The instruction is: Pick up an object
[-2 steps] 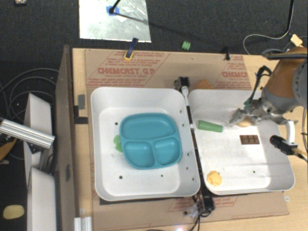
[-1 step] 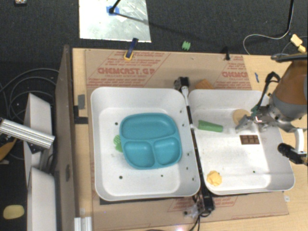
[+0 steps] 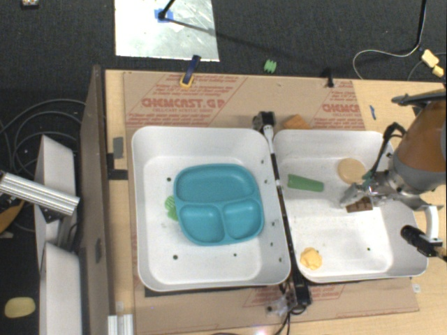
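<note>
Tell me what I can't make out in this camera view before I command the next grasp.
- Gripper: too small and dark to tell its state, or whether the brown piece beneath it is grasped.
- Green object in the left bin: mostly hidden under the blue divided tray.
- Orange item behind the right bin: partly hidden by the rim.
- Arm: cut off by the right edge.

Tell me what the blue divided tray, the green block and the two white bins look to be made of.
Blue divided tray: likely molded plastic, matte, with smooth rounded compartments and uniform color. Green block: flat and even in color with a dull surface, perhaps foam or plastic; the view leaves it open. Left bin and right bin: probably thin white plastic, slightly glossy, with rounded formed corners.
</note>
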### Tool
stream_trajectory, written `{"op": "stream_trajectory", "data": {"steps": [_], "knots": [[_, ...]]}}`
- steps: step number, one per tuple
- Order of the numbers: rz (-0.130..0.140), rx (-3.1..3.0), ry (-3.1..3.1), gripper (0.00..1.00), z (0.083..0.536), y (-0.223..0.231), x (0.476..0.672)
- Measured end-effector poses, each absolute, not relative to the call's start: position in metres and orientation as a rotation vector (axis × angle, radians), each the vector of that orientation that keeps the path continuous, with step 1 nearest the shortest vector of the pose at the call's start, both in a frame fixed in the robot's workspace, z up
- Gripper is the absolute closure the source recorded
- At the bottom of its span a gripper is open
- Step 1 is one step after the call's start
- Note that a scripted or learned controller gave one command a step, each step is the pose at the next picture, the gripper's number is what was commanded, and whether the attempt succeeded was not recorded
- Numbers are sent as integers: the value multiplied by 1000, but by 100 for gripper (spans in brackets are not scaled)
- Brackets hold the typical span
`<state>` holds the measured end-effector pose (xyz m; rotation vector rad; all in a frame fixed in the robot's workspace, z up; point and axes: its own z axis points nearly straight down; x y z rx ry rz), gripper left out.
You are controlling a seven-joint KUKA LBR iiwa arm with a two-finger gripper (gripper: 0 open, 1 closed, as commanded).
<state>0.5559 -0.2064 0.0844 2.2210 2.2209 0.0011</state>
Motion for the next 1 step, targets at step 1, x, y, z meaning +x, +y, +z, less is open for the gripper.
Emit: {"op": "stream_trajectory", "data": {"steps": [1], "knots": [[5, 2216, 2219, 100, 96, -206, 558]]}}
